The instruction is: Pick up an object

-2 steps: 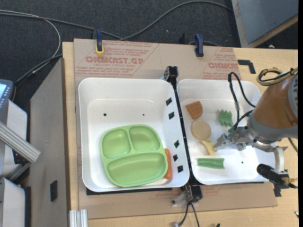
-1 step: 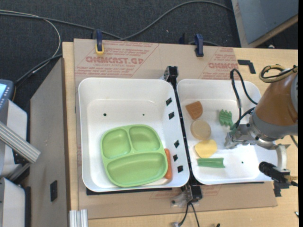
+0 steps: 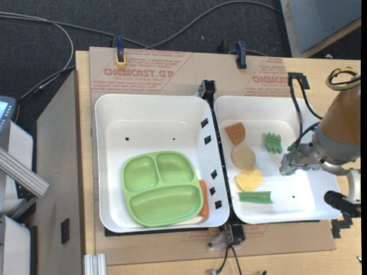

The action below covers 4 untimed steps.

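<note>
Two bins; all pickable items sit in the right bin (image 3: 298, 208). Landmark is the tan disc (image 3: 243, 156): brown piece (image 3: 235, 133) just behind it, yellow piece (image 3: 249, 180) just in front, green stick (image 3: 254, 197) beyond that, green studded block (image 3: 273, 142) to its right. Gripper (image 3: 288, 166) further right, over bare floor, nothing visibly held; opening can't tell. Green divided plate (image 3: 162, 187) in left bin (image 3: 109, 171).

Orange piece (image 3: 203, 202) mostly hidden under green tray (image 3: 163, 188). Arm (image 3: 344, 125) cut off at right edge; pincer (image 3: 288, 168) too small to read
</note>
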### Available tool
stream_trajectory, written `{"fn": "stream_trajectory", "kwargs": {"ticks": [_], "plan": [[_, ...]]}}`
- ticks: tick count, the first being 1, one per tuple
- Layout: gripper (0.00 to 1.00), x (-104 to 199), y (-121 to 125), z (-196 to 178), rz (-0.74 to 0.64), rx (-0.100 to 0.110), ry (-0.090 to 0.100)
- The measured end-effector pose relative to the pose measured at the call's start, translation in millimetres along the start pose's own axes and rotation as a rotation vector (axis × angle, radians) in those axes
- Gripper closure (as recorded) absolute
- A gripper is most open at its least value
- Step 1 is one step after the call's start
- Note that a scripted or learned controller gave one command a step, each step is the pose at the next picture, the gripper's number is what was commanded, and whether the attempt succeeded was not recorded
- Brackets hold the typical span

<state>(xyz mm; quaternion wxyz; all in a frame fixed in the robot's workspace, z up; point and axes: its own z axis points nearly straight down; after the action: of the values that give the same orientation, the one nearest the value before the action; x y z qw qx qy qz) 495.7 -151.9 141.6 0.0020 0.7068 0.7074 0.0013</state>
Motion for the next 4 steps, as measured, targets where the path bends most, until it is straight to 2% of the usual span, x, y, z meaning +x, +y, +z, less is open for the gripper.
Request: {"fn": "stream_trajectory", "kwargs": {"ticks": [2,3,4], "plan": [[1.0,13,11,-94,-0.002,-0.002,0.0],[1.0,65,20,-102,-0.006,0.002,0.003],[1.0,116,29,-90,-0.006,0.007,0.004]]}}
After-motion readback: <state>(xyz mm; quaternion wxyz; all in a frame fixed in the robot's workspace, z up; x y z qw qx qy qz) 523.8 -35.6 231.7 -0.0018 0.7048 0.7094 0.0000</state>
